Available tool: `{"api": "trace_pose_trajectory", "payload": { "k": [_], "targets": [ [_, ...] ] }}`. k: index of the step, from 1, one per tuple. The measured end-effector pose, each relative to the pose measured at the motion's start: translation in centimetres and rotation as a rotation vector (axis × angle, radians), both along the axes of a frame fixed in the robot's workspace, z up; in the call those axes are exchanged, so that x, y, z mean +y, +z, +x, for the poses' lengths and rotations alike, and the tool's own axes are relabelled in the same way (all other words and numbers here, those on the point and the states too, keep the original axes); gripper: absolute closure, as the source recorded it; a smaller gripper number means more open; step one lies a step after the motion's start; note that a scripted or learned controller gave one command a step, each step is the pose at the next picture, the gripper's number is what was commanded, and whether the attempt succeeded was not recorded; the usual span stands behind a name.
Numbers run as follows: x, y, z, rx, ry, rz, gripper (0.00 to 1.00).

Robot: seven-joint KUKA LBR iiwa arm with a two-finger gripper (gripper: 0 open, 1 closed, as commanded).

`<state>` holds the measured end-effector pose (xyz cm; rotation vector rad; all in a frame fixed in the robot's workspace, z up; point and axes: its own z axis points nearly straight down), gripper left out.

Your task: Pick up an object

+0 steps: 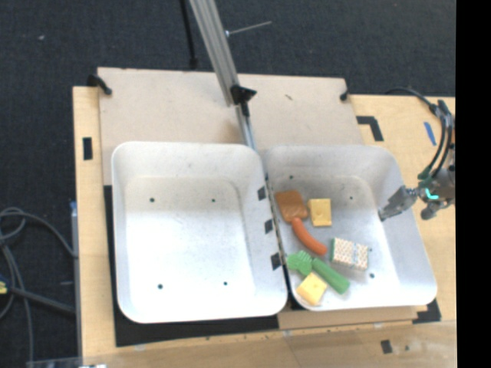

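A light wooden bench [92, 205] is seen standing on dark carpet, with a paler board laid across its far part. Two shallow white bins are set side by side on it: the left bin [192, 232] and the right bin [399, 274]. A slanted metal rail [215, 41] is fixed above the seam between them. Black cables [23, 240] are seen on the floor at the left.

The objects are gathered in the left half of the right bin: a brown piece [291, 203], a yellow square [320, 212] just beside it, an orange carrot-like piece [308, 238], a speckled block [350, 254], a green piece [318, 271] and a yellow wedge [312, 289] at the near rim.

The gripper [406, 199] is seen at the right bin's right wall, well apart from the objects. Nothing is held between its fingers; how far they are spread cannot be told.
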<state>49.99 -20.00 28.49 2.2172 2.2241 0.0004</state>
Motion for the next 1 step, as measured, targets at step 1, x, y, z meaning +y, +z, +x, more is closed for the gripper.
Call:
{"api": "trace_pose_trajectory", "payload": {
  "k": [1],
  "targets": [
    [0.00,0.12,0.05,-0.003,-0.001,-0.001,0.00]
  ]
}}
